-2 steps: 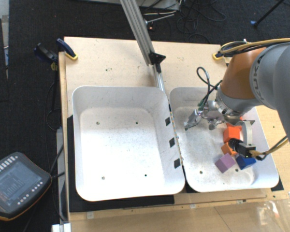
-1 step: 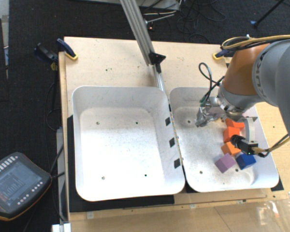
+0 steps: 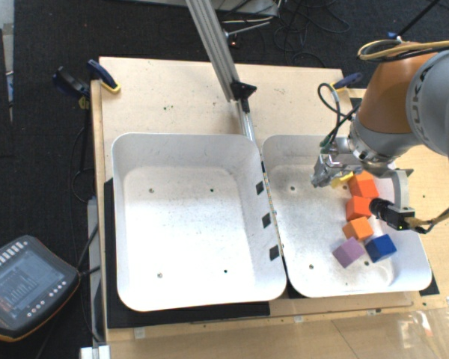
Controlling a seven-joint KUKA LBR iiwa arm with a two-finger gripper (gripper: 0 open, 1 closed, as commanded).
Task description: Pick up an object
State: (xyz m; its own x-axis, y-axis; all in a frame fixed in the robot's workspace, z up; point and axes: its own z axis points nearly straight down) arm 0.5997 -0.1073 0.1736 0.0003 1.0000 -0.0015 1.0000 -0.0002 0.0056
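Several small blocks lie in the right bin [image 3: 307, 275]. An orange block [image 3: 363, 186] sits just right of the gripper, and a second orange block [image 3: 357, 207] lies below it. A smaller orange block [image 3: 358, 229], a purple block [image 3: 349, 253] and a blue block [image 3: 381, 248] cluster toward the bin's front right. A bit of yellow [image 3: 344, 176] peeks out beside the gripper. My gripper [image 3: 323, 175] hangs low over the upper part of the right bin, left of the orange blocks. Nothing visible sits between its tips.
The left bin [image 3: 183, 219] stands beside the right one. A slanted metal pole [image 3: 213, 40] crosses the bench from the top to the bins' shared edge. A teach pendant [image 3: 22, 286] rests at the lower left. Clamps [image 3: 86, 81] sit at the bench's far left corner.
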